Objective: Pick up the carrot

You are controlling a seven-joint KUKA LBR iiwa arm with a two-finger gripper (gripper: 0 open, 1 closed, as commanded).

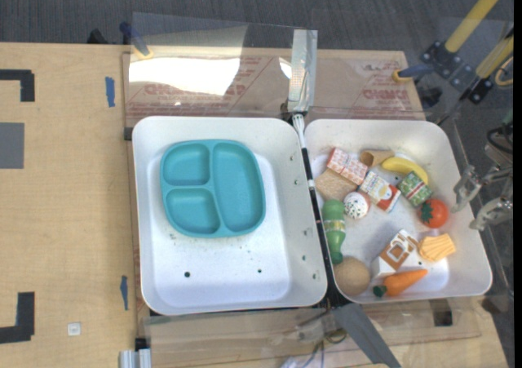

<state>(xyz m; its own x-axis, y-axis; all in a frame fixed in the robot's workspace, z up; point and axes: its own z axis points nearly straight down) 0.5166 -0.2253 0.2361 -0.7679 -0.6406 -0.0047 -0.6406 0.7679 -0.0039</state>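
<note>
The carrot (401,282) is orange with a small green top at its left end. It lies flat near the front wall of the right bin (471,264), pointing right and slightly up. A beige round toy (352,275) sits close on its left. A small white and orange carton (397,250) stands just behind it, and a yellow ridged piece (438,246) lies behind it to the right.
The right bin also holds a red tomato (436,213), a banana (404,167), a green vegetable (333,218), a white ball (356,206) and several small packets. In the left bin (155,268) sits a teal divided plate (214,187).
</note>
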